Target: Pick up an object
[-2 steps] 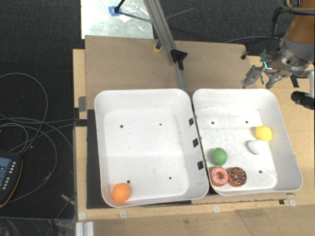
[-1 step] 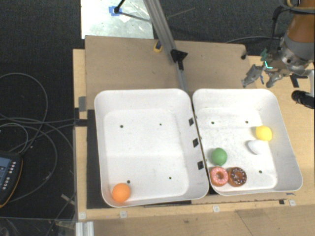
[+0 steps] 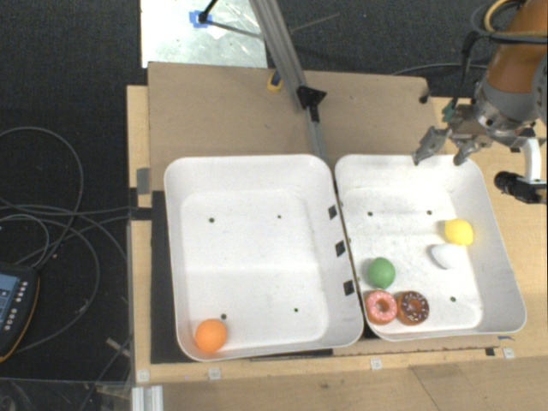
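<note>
My gripper (image 3: 444,153) hangs over the far edge of the right bin (image 3: 492,229), near its back right corner, with its two fingers (image 3: 425,148) spread wide apart and nothing between them. Above it, my grey wrist rises into the orange band (image 3: 516,68) at the top right of the camera view. The things I could pick up lie nearer the front of this same bin, well apart from my fingers. A yellow ball (image 3: 459,232) sits closest, toward the bin's right side, with a small white object (image 3: 445,256) just beside and in front of it. Further forward and to the left is a green ball (image 3: 382,272). In front of that, a pink frosted doughnut (image 3: 381,306) and a brown frosted doughnut (image 3: 413,306) lie side by side, touching. The left bin (image 3: 184,229) holds one orange ball (image 3: 211,336) in its front left corner. Both bins rest on a brown bench (image 3: 223,110), and a grey pole (image 3: 282,45) slants across the bench behind them. Dark floor with cables (image 3: 51,221) lies to the left.
</note>
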{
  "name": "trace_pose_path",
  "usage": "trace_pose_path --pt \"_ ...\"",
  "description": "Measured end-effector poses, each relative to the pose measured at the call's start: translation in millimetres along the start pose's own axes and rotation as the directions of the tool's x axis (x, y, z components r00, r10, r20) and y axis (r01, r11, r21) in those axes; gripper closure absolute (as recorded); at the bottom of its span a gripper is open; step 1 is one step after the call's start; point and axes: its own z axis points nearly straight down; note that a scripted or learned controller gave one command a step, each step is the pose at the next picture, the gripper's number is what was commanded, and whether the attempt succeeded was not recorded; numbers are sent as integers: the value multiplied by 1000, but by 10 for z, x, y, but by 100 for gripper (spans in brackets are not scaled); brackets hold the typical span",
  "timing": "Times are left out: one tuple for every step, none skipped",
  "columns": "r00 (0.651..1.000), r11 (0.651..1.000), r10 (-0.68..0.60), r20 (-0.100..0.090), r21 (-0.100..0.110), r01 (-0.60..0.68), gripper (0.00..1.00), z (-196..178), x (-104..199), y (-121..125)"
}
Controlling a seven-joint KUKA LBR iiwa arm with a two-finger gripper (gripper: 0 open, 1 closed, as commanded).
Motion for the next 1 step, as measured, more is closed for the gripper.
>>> trace_pose_path --pt "1000 1000 -3 -1 1 3 0 499 103 -9"
